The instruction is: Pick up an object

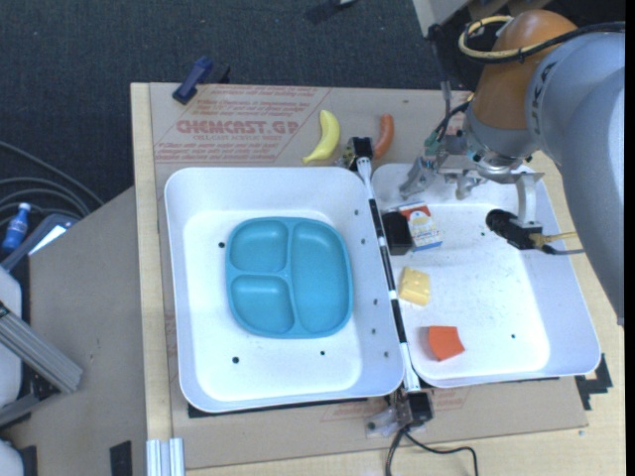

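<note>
1. Where the camera view looks down on the bench (248,117), the grey arm (580,87) comes in from the right. Its gripper (427,174) hangs over the far left corner of the right bin (516,305).
2. Whether the claw is spread or pressed together cannot be told, as it is small and blurred against the white bin wall.
3. A small red, white and blue carton (425,226) lies on the bin floor just on the near side of the gripper; whether the two touch cannot be told.
4. A black block (397,232) sits just beside the carton, against the bin's left wall.
5. Nearer the camera along that wall lies a yellow block (415,288), and nearer still, apart from it, an orange block (445,343).
6. The left bin (198,365) holds a blue plate (290,276) with three compartments, about in its middle.
7. Beyond the bins, a banana (322,137) and an orange stick-shaped thing (384,135) lie near each other on the bench. A dark blue thing (193,79) rests at its far left corner.
</note>
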You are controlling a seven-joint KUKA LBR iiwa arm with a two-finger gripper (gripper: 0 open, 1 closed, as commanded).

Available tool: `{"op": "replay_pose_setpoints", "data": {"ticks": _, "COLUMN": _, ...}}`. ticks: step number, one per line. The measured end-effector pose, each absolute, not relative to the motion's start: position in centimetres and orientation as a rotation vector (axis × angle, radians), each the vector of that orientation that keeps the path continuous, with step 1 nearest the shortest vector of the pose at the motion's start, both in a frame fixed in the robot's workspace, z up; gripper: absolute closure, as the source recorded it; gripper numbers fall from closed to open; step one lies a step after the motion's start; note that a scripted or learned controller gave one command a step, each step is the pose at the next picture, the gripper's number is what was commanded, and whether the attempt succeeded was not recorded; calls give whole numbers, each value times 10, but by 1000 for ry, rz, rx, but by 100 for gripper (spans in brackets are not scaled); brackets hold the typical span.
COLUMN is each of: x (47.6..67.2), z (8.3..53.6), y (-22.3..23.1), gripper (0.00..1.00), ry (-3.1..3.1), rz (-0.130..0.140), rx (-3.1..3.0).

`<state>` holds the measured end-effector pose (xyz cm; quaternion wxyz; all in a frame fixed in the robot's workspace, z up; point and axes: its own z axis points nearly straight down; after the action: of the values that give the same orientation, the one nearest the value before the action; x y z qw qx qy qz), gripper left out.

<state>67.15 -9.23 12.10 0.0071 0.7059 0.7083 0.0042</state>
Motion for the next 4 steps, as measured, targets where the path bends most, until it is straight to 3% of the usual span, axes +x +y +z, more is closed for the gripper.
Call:
{"op": "replay_pose_setpoints", "data": {"ticks": 1, "x": 661, "z": 85, "y": -92, "gripper": 0, "ry": 2223, "rz": -3, "rx": 2223}}
{"op": "replay_pose_setpoints", "data": {"ticks": 2, "x": 662, "z": 95, "y": -92, "gripper": 100, "ry": 2223, "rz": -2, "rx": 2221}}
{"op": "replay_pose_setpoints", "data": {"ticks": 3, "x": 667, "z": 225, "y": -12, "gripper": 100, "ry": 2222, "rz": 5, "rx": 2219}}
{"op": "replay_pose_setpoints", "data": {"ticks": 4, "x": 608, "z": 253, "y": 26, "gripper": 100, "ry": 2225, "rz": -2, "rx": 2222}}
